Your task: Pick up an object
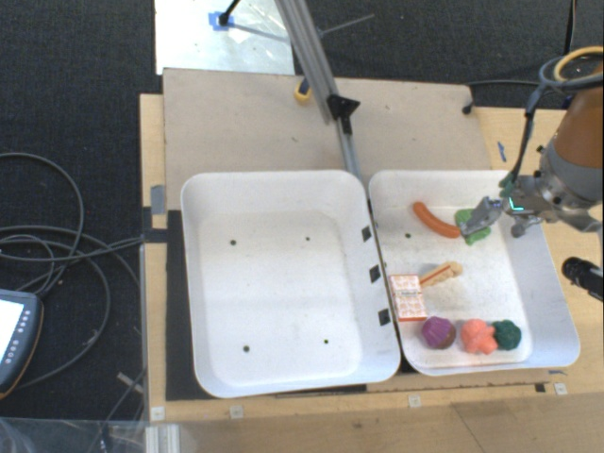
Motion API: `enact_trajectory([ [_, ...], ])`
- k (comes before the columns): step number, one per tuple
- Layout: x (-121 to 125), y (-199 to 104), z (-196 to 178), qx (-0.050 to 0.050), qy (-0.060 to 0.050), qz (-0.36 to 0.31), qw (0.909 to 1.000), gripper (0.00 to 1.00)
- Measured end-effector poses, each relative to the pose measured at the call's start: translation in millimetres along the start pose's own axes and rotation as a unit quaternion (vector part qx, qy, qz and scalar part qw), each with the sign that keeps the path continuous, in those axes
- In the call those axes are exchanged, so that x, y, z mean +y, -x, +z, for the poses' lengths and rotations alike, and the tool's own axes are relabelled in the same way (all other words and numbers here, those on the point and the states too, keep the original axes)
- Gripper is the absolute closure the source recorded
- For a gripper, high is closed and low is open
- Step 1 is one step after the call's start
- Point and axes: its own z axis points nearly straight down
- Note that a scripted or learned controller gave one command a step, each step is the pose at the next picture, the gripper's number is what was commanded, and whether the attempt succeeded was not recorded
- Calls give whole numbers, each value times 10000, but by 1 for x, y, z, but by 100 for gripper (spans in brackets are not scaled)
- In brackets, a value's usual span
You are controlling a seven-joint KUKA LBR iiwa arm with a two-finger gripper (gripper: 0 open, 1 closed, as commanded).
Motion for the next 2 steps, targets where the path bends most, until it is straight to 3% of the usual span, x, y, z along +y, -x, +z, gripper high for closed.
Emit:
enact_trajectory([
  [2, -9, 0, 117, 5, -28, 16, 10000, 0],
])
